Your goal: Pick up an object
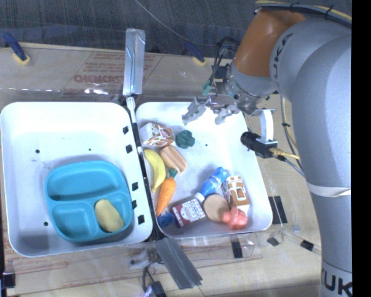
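You see two glossy white plastic bins (25, 122) on a pale, wood-look counter (173, 67). In the left one sits a smooth, matt blue plastic tray (74, 184); beside it in the right bin, the carrot (165, 194) looks shiny plastic. The pincer (209, 112) is bare, dull metal.

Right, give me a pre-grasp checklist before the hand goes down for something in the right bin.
1. Hand open, nothing between its fingers: ok.
2. Hand over the right bin: ok, near the far wall.
3. Target directly beneath: not ok; broccoli lies nearest, offset.
4. Broccoli free of neighbours: ok.
5. Banana and carrot free: not ok, packed together.
6. Height above the bin floor: cannot tell.
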Available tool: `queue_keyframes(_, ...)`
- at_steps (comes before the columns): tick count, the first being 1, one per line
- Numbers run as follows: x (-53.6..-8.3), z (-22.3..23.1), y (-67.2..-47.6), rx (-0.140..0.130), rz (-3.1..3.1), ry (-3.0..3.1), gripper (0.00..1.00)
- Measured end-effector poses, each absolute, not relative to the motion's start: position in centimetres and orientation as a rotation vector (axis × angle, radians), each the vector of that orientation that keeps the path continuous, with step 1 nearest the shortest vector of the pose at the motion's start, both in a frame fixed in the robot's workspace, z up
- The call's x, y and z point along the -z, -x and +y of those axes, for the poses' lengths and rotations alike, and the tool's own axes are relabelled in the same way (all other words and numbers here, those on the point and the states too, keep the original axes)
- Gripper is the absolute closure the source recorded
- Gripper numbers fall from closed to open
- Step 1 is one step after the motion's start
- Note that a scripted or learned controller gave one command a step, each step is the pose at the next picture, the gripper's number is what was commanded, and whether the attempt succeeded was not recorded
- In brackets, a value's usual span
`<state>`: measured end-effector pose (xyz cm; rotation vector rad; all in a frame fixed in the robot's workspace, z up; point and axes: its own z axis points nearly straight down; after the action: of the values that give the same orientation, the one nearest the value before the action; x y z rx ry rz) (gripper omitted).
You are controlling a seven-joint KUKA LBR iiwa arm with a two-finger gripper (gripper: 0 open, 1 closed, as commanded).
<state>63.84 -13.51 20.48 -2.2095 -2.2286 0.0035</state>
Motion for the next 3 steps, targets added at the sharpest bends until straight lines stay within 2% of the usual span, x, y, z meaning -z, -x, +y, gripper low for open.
queue_keyframes(1,-10.6,-14.6,-64.5,0.003,-2.252,2.197,0.0)
queue_keyframes(2,-9.3,-16.1,-64.0,-0.002,-2.412,2.01,0.0)
queue_keyframes(3,-9.2,-19.9,-56.6,-0.003,-2.463,1.949,0.0)
